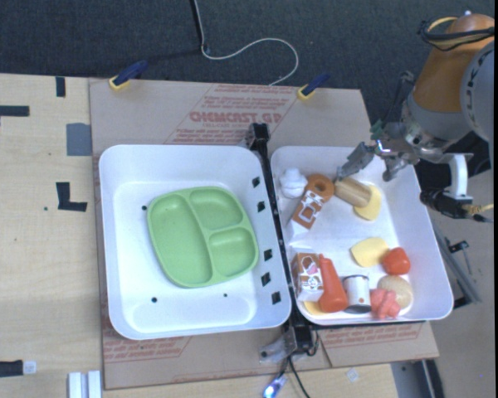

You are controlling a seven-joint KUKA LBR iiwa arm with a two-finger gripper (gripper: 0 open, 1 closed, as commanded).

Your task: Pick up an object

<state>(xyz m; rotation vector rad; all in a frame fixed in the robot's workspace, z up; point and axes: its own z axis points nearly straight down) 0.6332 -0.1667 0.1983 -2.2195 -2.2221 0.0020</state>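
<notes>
The gripper [370, 162] hangs over the right bin's [427, 247] far edge, its two fingers spread apart and grasping nothing. Just below its tips lies a tan bread roll [353, 192], touching a pale yellow piece [368, 209]. Toys crowd the bin's near edge, overlapping and hard to tell apart. The left bin [120, 239] holds a green divided plate [202, 235], with bare floor around it.

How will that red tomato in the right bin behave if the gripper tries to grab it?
The red tomato looks round and smooth, so it may roll or slip from the gripper. It sits close to neighbouring toys, so a push could jostle them.
</notes>
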